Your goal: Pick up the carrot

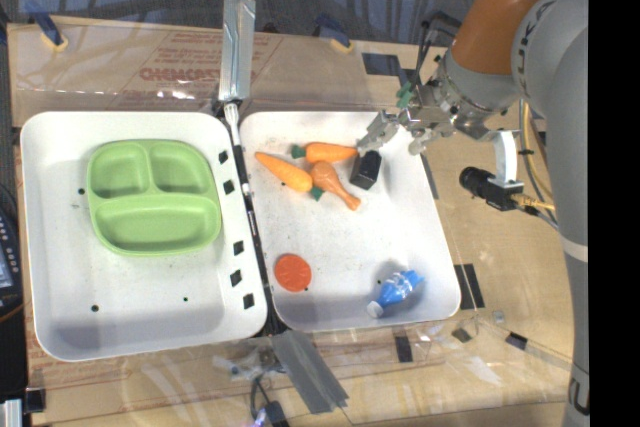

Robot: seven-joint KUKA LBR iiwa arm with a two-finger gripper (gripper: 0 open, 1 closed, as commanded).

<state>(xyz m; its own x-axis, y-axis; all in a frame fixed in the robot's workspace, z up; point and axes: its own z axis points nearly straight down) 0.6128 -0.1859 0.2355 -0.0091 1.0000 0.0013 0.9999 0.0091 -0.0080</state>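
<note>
While the grey KUKA arm (520,25) reaches in from the right, its gripper (372,155) hangs over the upper part of the right bin (440,255), one black finger pad (365,169) low beside the produce; whether the jaws are spread or clenched cannot be told from this angle, and nothing is seen between them. Two carrots lie in that bin's upper half: a long carrot (284,172) pointing toward the bin divider, and a shorter carrot (330,152) just left of the gripper. Touching them is a tan toy drumstick (334,184). Nearer the camera sit a round orange-red disc (292,272) and a blue-and-white bottle (396,291), lying on its side, well apart from the carrots. A green sectioned plate (153,194) rests in the left bin (50,315).
</note>
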